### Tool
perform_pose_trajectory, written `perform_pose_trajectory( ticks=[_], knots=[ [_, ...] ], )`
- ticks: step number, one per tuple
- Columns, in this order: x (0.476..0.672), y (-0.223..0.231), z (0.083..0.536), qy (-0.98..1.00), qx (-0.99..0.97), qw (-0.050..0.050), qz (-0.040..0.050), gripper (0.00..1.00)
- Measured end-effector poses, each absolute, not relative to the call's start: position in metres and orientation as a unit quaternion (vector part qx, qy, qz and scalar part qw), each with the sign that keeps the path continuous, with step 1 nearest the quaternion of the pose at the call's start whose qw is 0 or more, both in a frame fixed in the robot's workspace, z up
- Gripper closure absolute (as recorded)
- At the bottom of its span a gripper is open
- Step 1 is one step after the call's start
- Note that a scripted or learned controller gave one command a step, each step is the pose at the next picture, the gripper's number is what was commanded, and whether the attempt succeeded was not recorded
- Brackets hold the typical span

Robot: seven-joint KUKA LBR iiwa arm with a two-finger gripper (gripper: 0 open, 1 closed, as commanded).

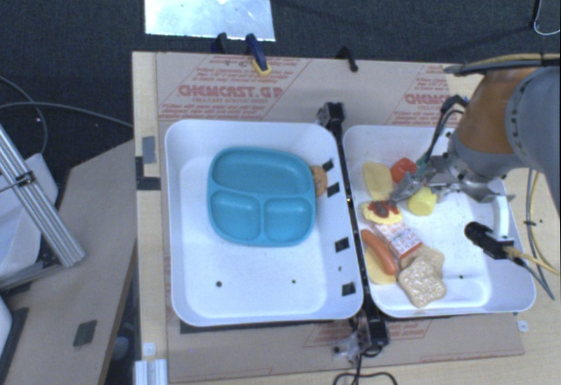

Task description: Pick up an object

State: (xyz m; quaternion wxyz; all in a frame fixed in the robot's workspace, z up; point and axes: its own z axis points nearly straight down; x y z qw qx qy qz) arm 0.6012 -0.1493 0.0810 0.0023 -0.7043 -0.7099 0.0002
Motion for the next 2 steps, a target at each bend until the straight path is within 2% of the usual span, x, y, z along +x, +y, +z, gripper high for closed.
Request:
perform_pose_trajectory(
  ticks=[1,2],
  knots=[
    [0.604,-0.152,0.096,-0.709,-0.705,-0.002,-0.0011,1.0],
    [0.655,-0.045,0.192,-0.713,-0.701,-0.004,-0.0067,1.0]
  ],
)
